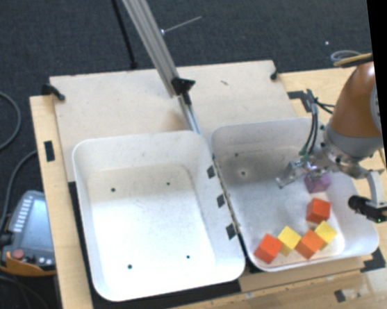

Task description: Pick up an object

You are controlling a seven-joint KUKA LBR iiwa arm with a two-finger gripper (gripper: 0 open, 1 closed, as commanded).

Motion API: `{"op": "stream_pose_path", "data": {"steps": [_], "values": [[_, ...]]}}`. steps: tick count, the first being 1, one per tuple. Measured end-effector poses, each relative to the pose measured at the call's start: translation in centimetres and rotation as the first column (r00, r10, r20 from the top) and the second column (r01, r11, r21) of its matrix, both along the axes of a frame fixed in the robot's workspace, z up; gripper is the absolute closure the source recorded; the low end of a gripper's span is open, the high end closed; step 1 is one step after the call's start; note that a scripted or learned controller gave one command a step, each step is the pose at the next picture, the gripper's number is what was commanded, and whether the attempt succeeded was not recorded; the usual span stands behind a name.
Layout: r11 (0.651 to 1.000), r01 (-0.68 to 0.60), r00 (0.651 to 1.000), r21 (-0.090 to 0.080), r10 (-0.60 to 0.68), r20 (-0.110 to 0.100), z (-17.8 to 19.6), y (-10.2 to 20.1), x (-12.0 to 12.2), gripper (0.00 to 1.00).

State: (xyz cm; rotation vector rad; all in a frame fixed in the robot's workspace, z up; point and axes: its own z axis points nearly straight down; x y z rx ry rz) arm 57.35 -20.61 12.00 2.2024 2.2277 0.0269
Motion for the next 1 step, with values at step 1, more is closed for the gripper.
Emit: {"op": "stream_pose_path", "data": {"steps": [1], "values": [[1.000, 0.000, 1.000, -0.001, 0.000, 0.002, -0.02, -0.09, -0.59, 0.00]]}}
